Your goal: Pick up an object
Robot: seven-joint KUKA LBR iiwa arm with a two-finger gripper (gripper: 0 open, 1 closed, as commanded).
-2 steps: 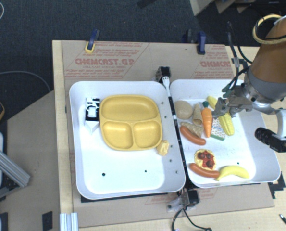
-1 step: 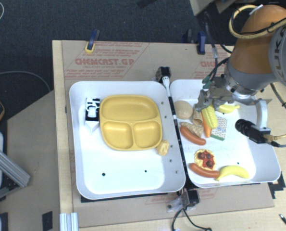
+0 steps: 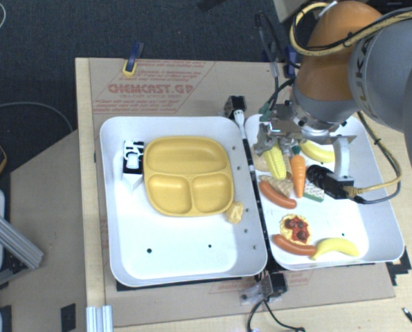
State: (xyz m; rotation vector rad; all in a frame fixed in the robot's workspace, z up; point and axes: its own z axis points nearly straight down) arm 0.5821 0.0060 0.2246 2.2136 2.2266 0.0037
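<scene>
Two white bins sit side by side on the bench. Right bin: banana at near edge, then sausage, carrot, corn. Gripper hangs over the corn at the far edge; grip state cannot be determined. Left bin carries a yellow tray.

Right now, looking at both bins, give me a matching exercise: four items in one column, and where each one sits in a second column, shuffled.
Things:
1. yellow divided tray
2. carrot
3. banana
4. corn cob

Places:
A. near the front edge of the right bin
B. in the left bin
C. right bin, below the wrist, right of the corn cob
D. right bin, close to the divider, left of the carrot

Pairs: 1-B, 2-C, 3-A, 4-D
</scene>
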